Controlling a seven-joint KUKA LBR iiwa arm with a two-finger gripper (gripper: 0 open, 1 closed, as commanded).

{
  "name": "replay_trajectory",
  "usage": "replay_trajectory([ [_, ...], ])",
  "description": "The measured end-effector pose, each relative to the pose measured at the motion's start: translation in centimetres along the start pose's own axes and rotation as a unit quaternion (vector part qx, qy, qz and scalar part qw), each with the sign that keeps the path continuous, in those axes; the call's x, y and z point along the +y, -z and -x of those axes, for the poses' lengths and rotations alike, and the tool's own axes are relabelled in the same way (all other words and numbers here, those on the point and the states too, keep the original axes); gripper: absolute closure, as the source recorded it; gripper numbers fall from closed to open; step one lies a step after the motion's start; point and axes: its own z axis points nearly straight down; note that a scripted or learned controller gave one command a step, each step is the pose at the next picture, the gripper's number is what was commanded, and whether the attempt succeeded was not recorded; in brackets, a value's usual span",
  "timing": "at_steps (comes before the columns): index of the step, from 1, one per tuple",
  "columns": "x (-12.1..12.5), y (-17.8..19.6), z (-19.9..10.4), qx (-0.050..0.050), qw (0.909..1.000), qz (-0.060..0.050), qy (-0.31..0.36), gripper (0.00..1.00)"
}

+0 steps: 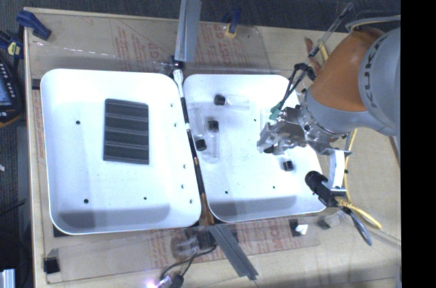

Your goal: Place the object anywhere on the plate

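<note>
A dark grey ribbed plate (pixel 126 131) lies flat in the left bin (pixel 61 96), left of its middle. Several small black objects lie in the right bin (pixel 238 205): one (pixel 219 100) near the back, one (pixel 212 124) just below it, one (pixel 200 143) by the left wall, and one (pixel 287 165) toward the right. My gripper (pixel 268 143) hangs low over the right half of the right bin, just up and left of that last black object. Nothing visible sits between its tips.
A metal bar (pixel 187 24) stands at the back where the bins meet, and another (pixel 231 254) lies at the front. Blue clamps (pixel 33 24) sit at the bench's left back corner. The arm's grey and orange body (pixel 354 86) covers the right bin's right rim.
</note>
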Motion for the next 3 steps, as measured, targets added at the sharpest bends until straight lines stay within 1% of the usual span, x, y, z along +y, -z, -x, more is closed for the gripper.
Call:
replay_trajectory([
  [1, 3.3, -2.4, -8.6, 0.001, 0.9991, 0.000, -0.042, 1.00],
  [2, 3.0, -2.5, -17.2, 0.002, 0.9999, 0.002, 0.012, 1.00],
  [3, -4.8, -2.6, -23.3, 0.000, 1.0000, -0.001, 0.003, 1.00],
])
